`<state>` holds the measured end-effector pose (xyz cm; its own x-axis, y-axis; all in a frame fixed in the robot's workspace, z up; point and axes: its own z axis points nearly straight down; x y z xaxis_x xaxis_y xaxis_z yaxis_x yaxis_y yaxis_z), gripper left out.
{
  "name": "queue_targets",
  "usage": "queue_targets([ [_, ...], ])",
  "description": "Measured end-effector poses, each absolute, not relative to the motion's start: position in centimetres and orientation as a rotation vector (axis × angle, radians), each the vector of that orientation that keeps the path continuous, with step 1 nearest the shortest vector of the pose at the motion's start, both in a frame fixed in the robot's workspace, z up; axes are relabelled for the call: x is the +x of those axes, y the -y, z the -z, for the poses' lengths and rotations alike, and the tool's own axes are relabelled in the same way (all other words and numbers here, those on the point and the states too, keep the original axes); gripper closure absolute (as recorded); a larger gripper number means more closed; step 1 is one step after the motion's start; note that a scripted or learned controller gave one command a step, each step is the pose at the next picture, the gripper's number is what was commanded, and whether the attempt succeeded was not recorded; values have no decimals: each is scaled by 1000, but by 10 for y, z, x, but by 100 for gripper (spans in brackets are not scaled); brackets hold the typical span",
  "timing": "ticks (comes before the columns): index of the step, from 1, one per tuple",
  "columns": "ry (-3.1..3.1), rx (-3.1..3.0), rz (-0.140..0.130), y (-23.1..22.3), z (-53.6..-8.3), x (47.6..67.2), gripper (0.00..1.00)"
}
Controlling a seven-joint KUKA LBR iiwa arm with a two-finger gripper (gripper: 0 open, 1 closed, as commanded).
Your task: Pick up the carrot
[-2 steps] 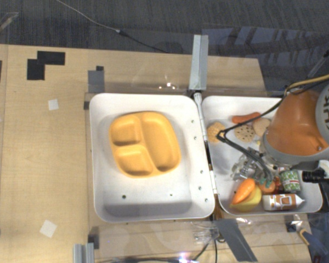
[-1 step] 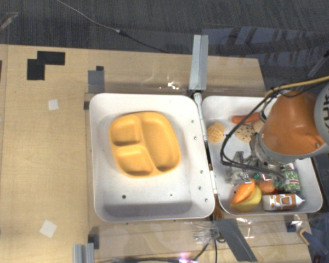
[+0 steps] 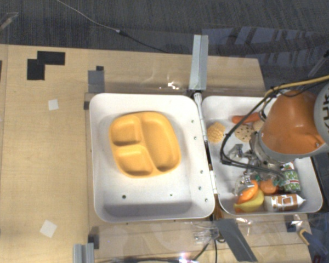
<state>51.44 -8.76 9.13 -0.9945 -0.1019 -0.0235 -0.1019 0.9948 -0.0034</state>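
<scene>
- One carrot (image 3: 244, 118), a slim orange-red piece, lies along the far wall of the right bin (image 3: 316, 197). It is well apart from the gripper, beyond it towards the top of the view. Its right end is hidden under the arm.
- One gripper (image 3: 248, 181) hangs low over the near half of the right bin, amid dark cables. Whether it is open or closed cannot be told from this view, and nothing can be seen held in it.
- Two small orange rounded pieces sit close to the gripper: one (image 3: 249, 193) just below its tip and one (image 3: 268, 187) just to its right.
- One yellow piece (image 3: 252, 202) lies just past the first orange one, on the near side of the gripper and touching that orange piece.
- One white bottle with a brown label (image 3: 283, 202) lies on its side to the gripper's near right.
- One green packet (image 3: 291, 178) lies to the gripper's right, partly under the arm.
- Two round biscuits lie on the gripper's far left: a golden one (image 3: 215, 130) and a speckled one (image 3: 242, 133).
- One arm (image 3: 290, 126), its orange band broad in view, covers the middle of the right bin.
- One left bin (image 3: 101, 163) lies well apart to the gripper's left and holds one yellow tray (image 3: 145, 143) with three compartments.
</scene>
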Motion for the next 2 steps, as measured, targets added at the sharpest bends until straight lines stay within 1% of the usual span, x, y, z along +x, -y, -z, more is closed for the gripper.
queue_targets([
  [1, -3122, -200, 3, 102, -109, 498, 0],
  [2, -3120, -185, -1, 110, -90, 502, 0],
])
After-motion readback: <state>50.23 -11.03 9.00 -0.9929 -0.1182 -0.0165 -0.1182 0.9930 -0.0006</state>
